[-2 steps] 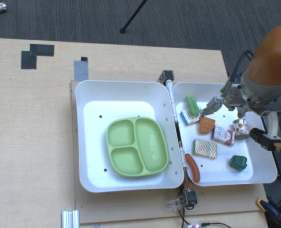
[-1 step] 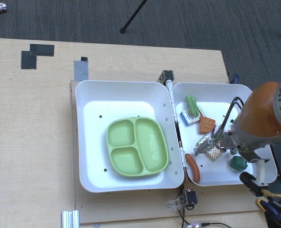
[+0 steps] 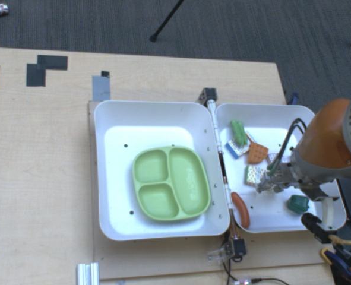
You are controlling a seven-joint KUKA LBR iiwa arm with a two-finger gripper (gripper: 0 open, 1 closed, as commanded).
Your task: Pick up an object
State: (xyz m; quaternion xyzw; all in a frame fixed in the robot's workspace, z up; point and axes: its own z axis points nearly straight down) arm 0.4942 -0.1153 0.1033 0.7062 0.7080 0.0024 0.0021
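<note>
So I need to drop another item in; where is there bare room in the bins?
Left bin: bare floor along its left wall and far edge, around the green divided plate. Right bin: bare far strip; crowded mid-floor beside the end effector, sausage against the near-left wall.

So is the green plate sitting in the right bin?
No, the green plate lies in the left bin; the right bin holds the small items.

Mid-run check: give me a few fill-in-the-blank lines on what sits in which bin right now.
The green divided plate lies in the ____ bin.
That plate has ____ compartments.
The red sausage-shaped item lies in the right bin, against its ____ wall.
The gripper is over the ____ bin.

Missing words: left; three; left; right
</note>
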